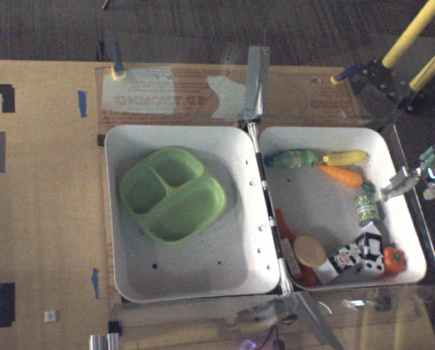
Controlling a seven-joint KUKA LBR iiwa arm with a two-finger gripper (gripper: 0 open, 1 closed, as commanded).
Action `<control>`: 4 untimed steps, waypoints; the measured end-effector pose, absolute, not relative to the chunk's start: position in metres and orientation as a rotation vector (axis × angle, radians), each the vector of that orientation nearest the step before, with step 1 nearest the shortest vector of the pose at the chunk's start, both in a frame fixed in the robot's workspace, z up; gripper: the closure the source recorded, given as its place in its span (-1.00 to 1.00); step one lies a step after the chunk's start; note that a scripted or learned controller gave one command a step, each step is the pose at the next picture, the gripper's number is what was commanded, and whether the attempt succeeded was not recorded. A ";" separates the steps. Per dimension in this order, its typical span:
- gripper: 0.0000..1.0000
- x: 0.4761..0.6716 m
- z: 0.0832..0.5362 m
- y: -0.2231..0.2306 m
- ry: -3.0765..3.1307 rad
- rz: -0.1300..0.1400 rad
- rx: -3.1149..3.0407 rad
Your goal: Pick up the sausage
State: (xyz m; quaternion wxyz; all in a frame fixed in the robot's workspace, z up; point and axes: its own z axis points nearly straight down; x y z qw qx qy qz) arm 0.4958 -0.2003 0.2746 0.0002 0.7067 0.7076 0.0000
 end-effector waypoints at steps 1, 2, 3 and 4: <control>-1.00 0.574 0.170 -0.118 2.487 0.001 1.920; -1.00 0.558 0.087 -0.102 2.476 0.006 1.923; -1.00 0.594 0.087 -0.102 2.074 0.004 2.355; -1.00 0.585 0.087 -0.100 2.266 0.004 2.172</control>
